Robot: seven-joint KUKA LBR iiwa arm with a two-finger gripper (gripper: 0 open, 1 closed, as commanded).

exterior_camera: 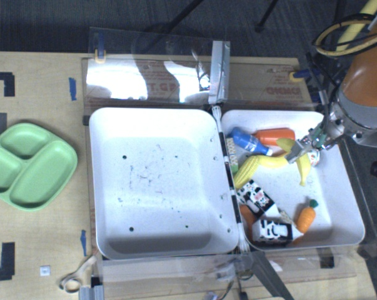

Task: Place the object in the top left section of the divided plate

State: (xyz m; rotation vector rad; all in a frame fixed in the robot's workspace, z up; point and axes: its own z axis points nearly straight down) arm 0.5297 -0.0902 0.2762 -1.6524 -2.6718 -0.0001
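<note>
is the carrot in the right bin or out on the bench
In the bin. The carrot lies on the floor of the right bin, near its lower right corner, beside a black-and-white cow toy.

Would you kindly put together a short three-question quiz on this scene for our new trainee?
1. True or false: the green divided plate sits inside the left bin.
2. Multiple choice: where is the gripper? A) over the plate B) over the right bin, near the banana C) over the left bin
3. Fill in: the small carrot lies in the ____ bin.

Key:
1. False; the plate rests on the bench, to the view's left of both bins.
2. B
3. right
</note>
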